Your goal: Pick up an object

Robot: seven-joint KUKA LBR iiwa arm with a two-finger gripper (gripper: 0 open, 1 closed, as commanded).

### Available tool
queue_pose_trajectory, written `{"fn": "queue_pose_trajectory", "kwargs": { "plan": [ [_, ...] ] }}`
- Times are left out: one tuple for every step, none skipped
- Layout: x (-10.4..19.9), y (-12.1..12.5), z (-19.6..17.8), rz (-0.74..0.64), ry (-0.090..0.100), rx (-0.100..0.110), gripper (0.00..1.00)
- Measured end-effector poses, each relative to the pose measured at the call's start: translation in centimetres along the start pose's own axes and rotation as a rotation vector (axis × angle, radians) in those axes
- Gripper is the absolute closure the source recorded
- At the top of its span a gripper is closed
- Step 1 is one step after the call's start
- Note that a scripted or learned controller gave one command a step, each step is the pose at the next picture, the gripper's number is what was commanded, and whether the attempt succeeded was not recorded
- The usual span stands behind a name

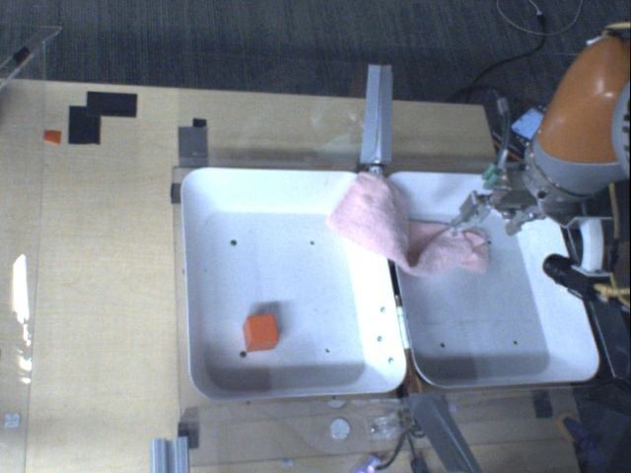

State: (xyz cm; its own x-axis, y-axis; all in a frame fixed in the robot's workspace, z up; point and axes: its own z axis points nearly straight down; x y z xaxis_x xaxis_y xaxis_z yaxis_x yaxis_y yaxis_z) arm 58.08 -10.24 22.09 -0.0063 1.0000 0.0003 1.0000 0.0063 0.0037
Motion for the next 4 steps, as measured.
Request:
{"fn": "queue_pose_trajectory", "kwargs": {
  "plan": [
    [-1.1, 2.7, 12.3, 0.028, -0.001, -0.006, 0.0],
    [-1.0, 5.0, 13.0, -0.234, -0.003, -0.009, 0.0],
    [-0.9, 5.3, 11.6, -0.237, -0.006, -0.021, 1.0],
    [1.2, 9.0, 4.6, -0.334, -0.002, -0.006, 1.0]
  ]
}}
